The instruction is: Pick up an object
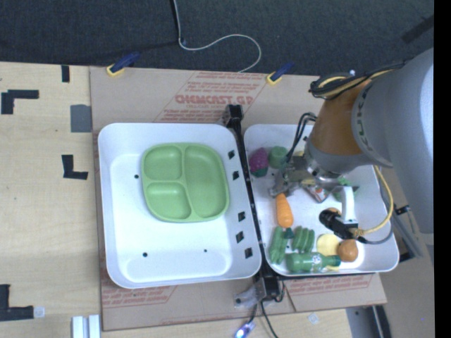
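Soft, even overhead light falls on the scene, bright on the two white bins (116, 189), whose walls verge on washed out, while the dark backdrop (84, 13) stays dim. Shadows are faint, and fine detail is slightly blurred throughout.

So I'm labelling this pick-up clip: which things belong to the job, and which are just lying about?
Job: gripper; right bin items: carrot, purple piece, green vegetables, yellow piece.
Lying about: green divided plate, left bin, blue-yellow clamps, cable.
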